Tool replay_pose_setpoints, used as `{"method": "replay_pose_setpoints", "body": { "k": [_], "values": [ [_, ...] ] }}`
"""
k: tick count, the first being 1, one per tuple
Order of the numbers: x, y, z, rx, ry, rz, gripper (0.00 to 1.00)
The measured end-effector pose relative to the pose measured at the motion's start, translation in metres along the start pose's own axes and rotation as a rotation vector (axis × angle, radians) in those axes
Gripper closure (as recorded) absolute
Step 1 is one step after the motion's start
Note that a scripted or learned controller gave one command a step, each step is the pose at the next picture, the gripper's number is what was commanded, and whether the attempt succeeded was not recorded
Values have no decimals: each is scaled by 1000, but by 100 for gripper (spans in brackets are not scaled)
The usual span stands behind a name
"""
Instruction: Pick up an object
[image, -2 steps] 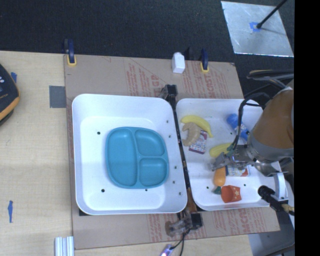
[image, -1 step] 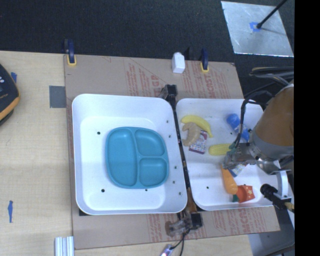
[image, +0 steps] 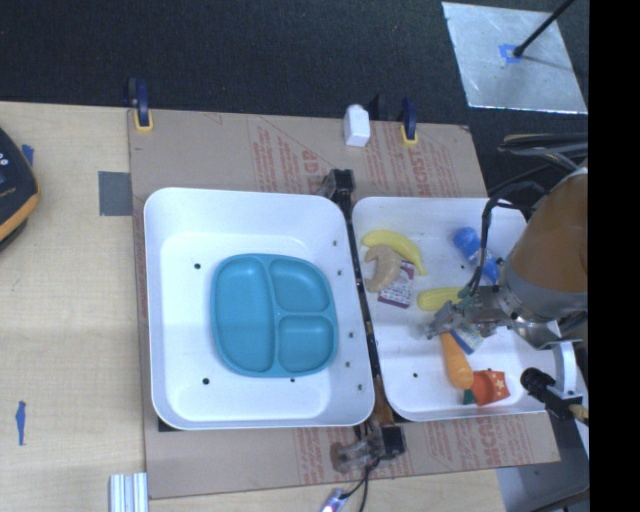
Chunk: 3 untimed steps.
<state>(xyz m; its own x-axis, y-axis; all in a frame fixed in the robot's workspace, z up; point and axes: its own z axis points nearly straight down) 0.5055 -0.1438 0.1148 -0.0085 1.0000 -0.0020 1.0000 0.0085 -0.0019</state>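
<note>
Scene: a grey arm (image: 545, 260) with an orange band reaches in from the right over the right bin (image: 400, 395) on a worktop (image: 70, 330).
Hand: the hand (image: 455, 320) hangs low over the middle of the right bin; whether its fingers stand apart or together cannot be told from this slant, and nothing is seen between them.
Nearest thing: a carrot (image: 457, 365) lies just below the hand toward the bin's near edge, its long axis running roughly from the hand down to the near wall, tilted slightly.
Judgement: the carrot looks the likeliest pick; a short drop and a grip across its narrow width would seem to suit.
Right bin count: one banana (image: 393, 245), one beige piece (image: 381, 268) beside it, one small card (image: 396, 293), one yellow piece (image: 438, 298) just left of the hand, one blue item (image: 466, 240), one carrot, one red block (image: 490, 386) touching or nearly touching the carrot's lower end.
Left bin count: the left bin (image: 170, 390) holds one blue tray (image: 273, 313) with three compartments.
Bins: two, side by side.
Risk: the red block crowds the carrot's lower end.
</note>
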Motion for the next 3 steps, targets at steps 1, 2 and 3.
{"method": "replay_pose_setpoints", "body": {
  "k": [1,2,3],
  "values": [
    [24,-30,23,2,3,5,0],
    [23,-30,13,4,2,1,100],
    [82,-11,-83,1,3,3,100]
  ]
}}
